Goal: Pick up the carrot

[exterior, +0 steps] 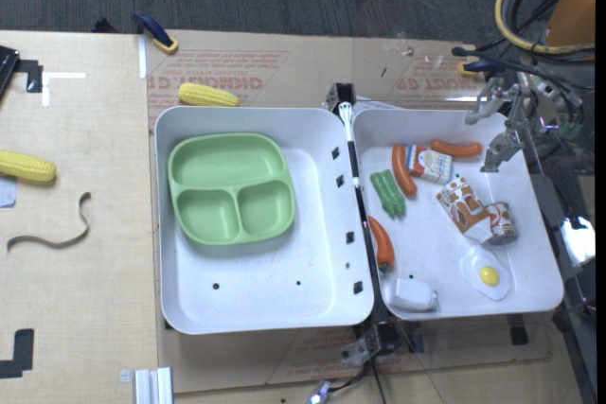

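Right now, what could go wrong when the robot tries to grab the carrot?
The carrot lies tight against the right bin's left wall, so a finger might hit the wall. Two sausages look similar and could be grabbed by mistake. The gripper hangs across the bin, with the snack packet lying between.

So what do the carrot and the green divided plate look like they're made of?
The carrot looks like moulded toy plastic: uniform orange, smooth, with a slight sheen and a green stub at its lower end. The green divided plate also reads as plastic, matte pastel green with soft rounded compartment ridges. Neither can be confirmed from above.
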Controlling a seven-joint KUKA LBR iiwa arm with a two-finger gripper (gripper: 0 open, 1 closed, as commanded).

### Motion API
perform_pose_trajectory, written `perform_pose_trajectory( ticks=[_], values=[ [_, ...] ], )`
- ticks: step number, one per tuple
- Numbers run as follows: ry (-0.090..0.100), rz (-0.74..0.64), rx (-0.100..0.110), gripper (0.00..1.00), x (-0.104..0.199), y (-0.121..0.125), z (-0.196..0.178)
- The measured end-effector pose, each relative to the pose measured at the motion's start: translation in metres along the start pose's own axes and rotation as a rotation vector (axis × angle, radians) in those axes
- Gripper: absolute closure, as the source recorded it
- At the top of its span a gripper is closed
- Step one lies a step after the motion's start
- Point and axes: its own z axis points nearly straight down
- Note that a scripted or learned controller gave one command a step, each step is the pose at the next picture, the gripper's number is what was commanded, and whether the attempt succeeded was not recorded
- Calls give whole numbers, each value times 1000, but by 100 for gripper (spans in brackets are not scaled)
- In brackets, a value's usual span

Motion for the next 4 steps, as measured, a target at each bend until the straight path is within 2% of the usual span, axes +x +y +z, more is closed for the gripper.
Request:
perform_pose_trajectory(
  ticks=[1,2,3,4],
  values=[
    [1,-447,-2,0,75,-17,40],
    [-34,-707,14,0,106,-27,96],
    [0,-722,-4,0,145,-2,113],
    [-1,-946,-2,0,152,-27,113]
  ],
)
